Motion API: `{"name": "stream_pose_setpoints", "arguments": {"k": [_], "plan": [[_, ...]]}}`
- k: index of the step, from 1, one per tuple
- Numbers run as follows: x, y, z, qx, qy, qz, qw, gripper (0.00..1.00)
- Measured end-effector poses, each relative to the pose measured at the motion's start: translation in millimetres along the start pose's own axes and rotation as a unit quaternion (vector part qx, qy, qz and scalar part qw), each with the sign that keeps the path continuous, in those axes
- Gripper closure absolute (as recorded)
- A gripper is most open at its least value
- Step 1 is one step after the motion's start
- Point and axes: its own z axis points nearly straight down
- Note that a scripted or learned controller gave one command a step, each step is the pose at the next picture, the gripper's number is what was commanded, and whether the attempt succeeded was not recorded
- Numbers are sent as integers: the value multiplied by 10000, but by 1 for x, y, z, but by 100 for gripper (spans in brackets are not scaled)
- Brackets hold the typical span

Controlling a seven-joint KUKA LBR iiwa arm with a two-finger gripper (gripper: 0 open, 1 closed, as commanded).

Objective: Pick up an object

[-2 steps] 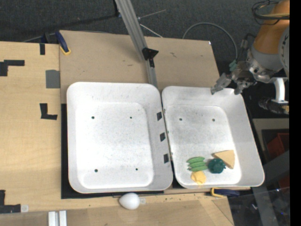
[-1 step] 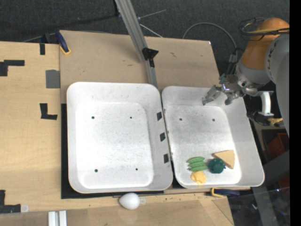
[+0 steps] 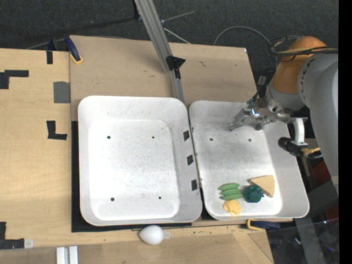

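Note:
Near the front edge of the right bin [image 3: 236, 153] lie several small toy items: a green ridged piece [image 3: 230, 190], a yellow piece [image 3: 232, 206], a dark teal lump [image 3: 253, 194] and a tan wedge [image 3: 264, 184]. My gripper [image 3: 248, 120] hovers over the bin's far right corner, well behind those items. Its fingers are spread and nothing sits between them.
The left bin [image 3: 132, 158] lies beside the right one. A white egg-shaped object [image 3: 151, 235] rests on the bench in front of the left bin. A grey metal pole [image 3: 159, 37] slants down to the gap between the bins. The arm [image 3: 308, 81] comes in from the right.

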Motion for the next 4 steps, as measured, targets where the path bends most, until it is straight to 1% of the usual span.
{"name": "stream_pose_setpoints", "arguments": {"k": [1,2,3,4], "plan": [[1,1,-13,-11,-4,-9,10000,100],[5,2,-57,-31,6,5,10000,100],[10,11,-106,-43,2,2,10000,100],[11,12,-158,-43,1,4,10000,100]]}}
